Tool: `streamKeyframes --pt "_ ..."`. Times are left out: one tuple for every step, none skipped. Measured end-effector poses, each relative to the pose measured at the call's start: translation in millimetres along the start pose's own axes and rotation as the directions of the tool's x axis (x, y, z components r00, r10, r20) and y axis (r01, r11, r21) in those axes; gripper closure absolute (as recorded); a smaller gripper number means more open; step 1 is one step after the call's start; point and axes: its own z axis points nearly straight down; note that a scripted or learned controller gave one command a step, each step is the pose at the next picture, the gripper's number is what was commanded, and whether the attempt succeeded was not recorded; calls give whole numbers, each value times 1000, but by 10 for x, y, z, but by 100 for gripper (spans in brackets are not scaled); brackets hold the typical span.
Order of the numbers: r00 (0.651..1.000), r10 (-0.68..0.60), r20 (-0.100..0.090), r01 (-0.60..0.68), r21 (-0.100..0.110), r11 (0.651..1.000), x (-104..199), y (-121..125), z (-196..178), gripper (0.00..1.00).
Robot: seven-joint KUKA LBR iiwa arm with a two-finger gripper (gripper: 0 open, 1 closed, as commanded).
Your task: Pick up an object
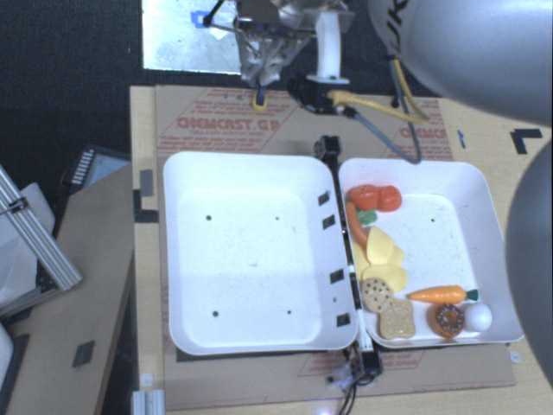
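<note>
Grey arm (467,33) fills the upper right, its gripper (262,69) hanging past the far edge of the bins over the brown cardboard sheet (225,119); whether its fingers are apart or together I cannot tell, and nothing shows between them. Left bin (242,249) and right bin (432,206) sit side by side, touching along a black clipped seam. Right bin, along its left and near sides: red tomato (377,197), yellow pieces (384,258), orange carrot (441,295), bread slice (397,320), round cracker (375,293), doughnut (448,319), white egg (478,316).
</note>
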Motion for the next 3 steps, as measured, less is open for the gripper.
streamKeyframes --pt "1000 6 2 -6 0 1000 -121 346 -739 100" --pt "1000 -2 2 2 13 1000 -22 -676 -705 100" --pt "1000 8 4 -8 7 1000 -559 -13 -670 100"
